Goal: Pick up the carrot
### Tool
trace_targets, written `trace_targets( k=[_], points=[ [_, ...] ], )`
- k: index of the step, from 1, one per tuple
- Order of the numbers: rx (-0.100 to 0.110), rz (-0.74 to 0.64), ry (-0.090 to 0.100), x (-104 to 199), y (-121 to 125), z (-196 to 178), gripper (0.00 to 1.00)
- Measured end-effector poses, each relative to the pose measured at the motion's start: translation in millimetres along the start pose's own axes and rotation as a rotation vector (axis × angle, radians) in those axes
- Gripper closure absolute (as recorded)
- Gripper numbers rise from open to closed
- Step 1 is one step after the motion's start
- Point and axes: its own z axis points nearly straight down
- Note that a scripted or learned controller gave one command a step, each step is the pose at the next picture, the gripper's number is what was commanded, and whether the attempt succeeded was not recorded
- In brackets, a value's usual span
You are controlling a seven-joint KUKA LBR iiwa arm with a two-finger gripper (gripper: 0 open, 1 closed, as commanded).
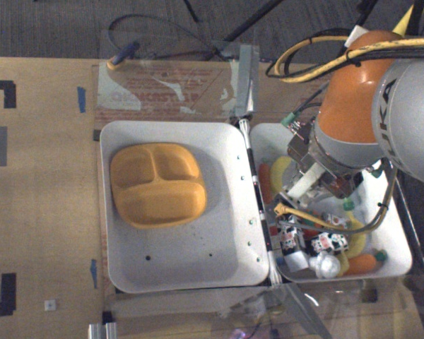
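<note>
Left bin (127,260): shallow, white, centre of the frame. Contents: one orange plate (157,183) with three compartments, lying flat in the bin's upper left part, well apart from all other items.

Right bin (399,256): shallow, white, right of centre, touching the left bin along a shared edge. Crowded.

Arm (381,97): grey with an orange band, entering from the right of the frame and covering the upper right part of the right bin.

Gripper (297,193): lowered into the right bin, near its left wall, above the clutter. Whether the fingers are apart or closed cannot be told from here; nothing can be seen between them.

Carrot (362,263): orange, with a green tip pointing right, lying near the lower right corner of the right bin, close to the bottom wall. It lies well apart from the gripper, down and to the right of it.

Items around the carrot: a banana (355,240) just above it, curving along the carrot's upper left side; a crumpled white object (324,265) just to its left; two small black-and-white patterned items (330,243) further left toward the bin's lower left part.

Other items: an orange object (266,179) and a yellow one (280,169) at the left wall, beside the gripper; their kind is unclear.

Yellow and black cables (318,48): looping over the arm at upper right.
</note>
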Motion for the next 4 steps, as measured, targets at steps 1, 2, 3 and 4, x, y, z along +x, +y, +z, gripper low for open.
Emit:
trace_targets(
  k=[1,2,3,4],
  points=[
    [0.001,0.316,0.0,45,32,26,1.0],
    [0.004,0.144,-0.002,-4,17,44,1.0],
    [0.004,0.312,-0.002,12,-34,98,1.0],
    [0.005,0.312,-0.002,12,-34,89,1.0]
  ],
)
